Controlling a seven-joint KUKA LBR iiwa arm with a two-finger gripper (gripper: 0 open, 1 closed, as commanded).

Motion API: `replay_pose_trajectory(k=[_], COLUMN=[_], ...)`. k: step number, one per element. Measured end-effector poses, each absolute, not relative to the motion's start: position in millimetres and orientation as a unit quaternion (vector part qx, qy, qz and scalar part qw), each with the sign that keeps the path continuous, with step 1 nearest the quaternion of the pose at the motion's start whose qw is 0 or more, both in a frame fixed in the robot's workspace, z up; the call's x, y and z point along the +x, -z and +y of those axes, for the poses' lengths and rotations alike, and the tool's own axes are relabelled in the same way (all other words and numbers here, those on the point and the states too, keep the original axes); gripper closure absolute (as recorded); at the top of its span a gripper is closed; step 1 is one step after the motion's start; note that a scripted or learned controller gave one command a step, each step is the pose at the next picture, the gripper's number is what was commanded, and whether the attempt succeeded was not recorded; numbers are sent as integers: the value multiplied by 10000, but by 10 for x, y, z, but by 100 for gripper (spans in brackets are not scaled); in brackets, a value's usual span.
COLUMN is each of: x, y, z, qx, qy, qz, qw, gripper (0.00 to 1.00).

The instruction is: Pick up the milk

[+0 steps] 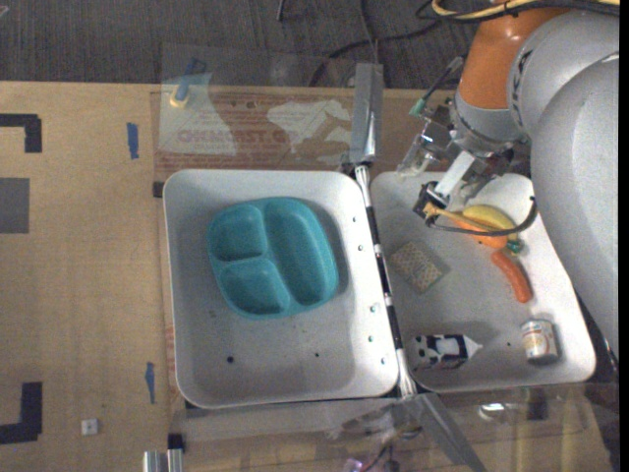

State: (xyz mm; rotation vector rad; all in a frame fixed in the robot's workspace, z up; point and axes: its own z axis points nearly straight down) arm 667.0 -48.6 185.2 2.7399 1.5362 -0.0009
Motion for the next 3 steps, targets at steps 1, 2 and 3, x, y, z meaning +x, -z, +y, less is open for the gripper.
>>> replay_pose_trajectory(k=[1,2,3], x=[5595,6433,5826], y=[-1804,-2341,-3276], z=[-964,-390,-48], qx=[8554,8238,8360], qy=[7,-2,-1], qz=[5180,5668,5488], qw=[-10,6,4], gripper=[0,0,0])
